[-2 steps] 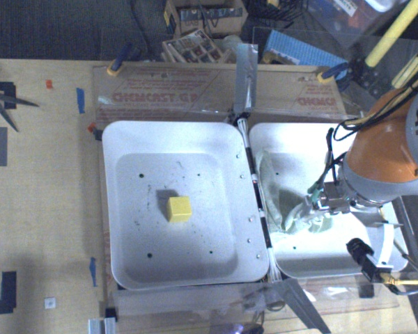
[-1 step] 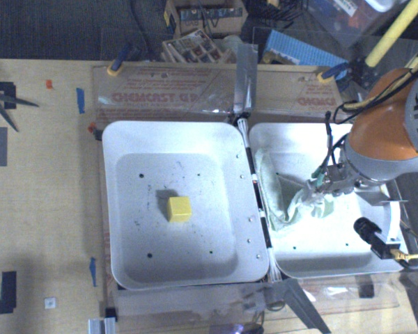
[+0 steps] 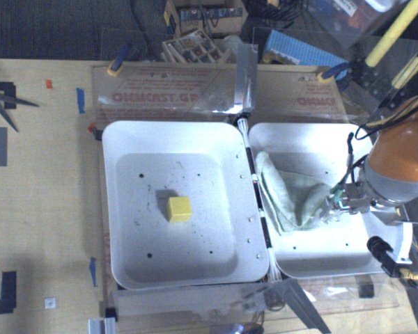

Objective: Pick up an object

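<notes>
A small yellow block (image 3: 180, 209) lies near the middle of the left white bin (image 3: 125, 145). A crumpled pale green cloth (image 3: 290, 192) lies on the left side of the right white bin (image 3: 320, 252). My gripper (image 3: 333, 203) reaches in from the right, low inside the right bin. It is at the cloth's right edge, where the fabric is bunched up against it. The grey wrist and the orange band (image 3: 398, 152) sit above and to the right of it and hide part of the gripper.
The ridge between the two bins (image 3: 254, 193) runs just left of the cloth. Clear plastic sheeting (image 3: 174, 92) lies behind the bins. Blue clamps (image 3: 118, 60) sit along the bench's back, and cables and boxes lie beyond them.
</notes>
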`<move>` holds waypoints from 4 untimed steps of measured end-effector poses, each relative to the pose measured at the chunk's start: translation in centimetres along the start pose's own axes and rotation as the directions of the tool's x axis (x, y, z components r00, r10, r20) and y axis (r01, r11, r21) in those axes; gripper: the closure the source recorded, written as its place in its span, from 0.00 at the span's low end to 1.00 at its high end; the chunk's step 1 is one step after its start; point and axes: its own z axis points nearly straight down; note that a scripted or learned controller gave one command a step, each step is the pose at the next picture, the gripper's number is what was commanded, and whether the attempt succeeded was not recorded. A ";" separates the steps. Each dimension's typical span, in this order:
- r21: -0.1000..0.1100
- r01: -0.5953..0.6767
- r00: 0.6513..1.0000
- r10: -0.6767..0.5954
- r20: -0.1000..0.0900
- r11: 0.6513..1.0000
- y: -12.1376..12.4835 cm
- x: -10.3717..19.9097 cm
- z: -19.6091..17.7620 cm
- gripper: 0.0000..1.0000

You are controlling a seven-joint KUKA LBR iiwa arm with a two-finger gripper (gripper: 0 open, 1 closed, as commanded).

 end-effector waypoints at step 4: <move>0.001 -0.259 0.966 0.259 0.000 0.966 0.0 -1.3 0.2 1.00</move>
